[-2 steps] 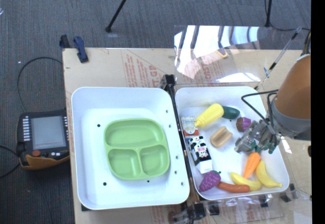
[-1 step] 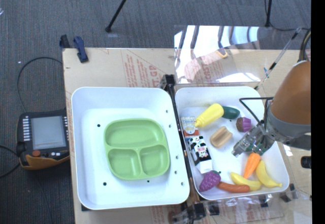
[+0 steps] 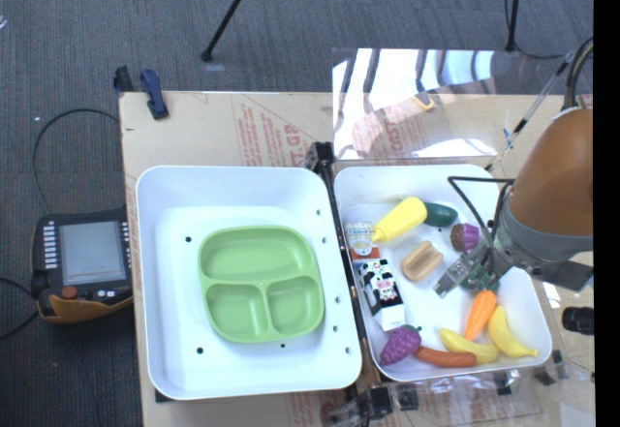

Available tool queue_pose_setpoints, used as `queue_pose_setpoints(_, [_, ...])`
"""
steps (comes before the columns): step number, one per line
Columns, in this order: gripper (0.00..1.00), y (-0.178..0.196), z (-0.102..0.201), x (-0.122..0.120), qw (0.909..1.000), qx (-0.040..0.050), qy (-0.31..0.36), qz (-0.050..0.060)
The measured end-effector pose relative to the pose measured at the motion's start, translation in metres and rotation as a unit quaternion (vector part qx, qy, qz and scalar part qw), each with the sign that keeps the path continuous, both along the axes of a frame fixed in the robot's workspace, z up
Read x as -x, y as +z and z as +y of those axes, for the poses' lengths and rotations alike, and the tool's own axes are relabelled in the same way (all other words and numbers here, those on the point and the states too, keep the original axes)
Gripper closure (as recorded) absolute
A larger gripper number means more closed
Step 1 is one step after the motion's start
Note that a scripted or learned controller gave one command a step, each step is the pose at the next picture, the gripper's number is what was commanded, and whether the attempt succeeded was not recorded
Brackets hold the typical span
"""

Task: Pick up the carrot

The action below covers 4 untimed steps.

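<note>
End effector (image 3: 453, 280) sits low in right bin (image 3: 387, 185), just left of and above carrot (image 3: 479, 313), which lies between banana (image 3: 508, 334) and hot dog bun (image 3: 421, 261); finger state can't tell, nothing visibly gripped.

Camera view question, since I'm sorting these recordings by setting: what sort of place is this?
Probably a robotics lab or test cell. A teach pendant lies on grey carpet beside the bench, tripod legs stand behind it, and toy food such as the carrot fills the right bin.
</note>
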State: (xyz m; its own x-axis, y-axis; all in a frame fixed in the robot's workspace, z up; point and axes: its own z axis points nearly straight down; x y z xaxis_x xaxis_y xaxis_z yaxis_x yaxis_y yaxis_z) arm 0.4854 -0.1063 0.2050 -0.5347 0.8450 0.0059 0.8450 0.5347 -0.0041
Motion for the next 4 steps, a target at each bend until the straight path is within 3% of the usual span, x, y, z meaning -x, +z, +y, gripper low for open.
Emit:
queue_pose_setpoints(1, [1.00, -0.024, -0.007, 0.010, 1.0000, -0.0003, 0.002, 0.002])
queue_pose_setpoints(2, [1.00, 0.009, -0.019, -0.054, 0.9952, 0.0011, -0.098, 0.000])
queue_pose_setpoints(3, [1.00, 0.120, -0.078, -0.062, 0.9997, 0.0028, 0.023, -0.005])
queue_pose_setpoints(4, [0.00, 0.117, -0.077, -0.062, 0.9997, 0.0011, 0.023, -0.002])
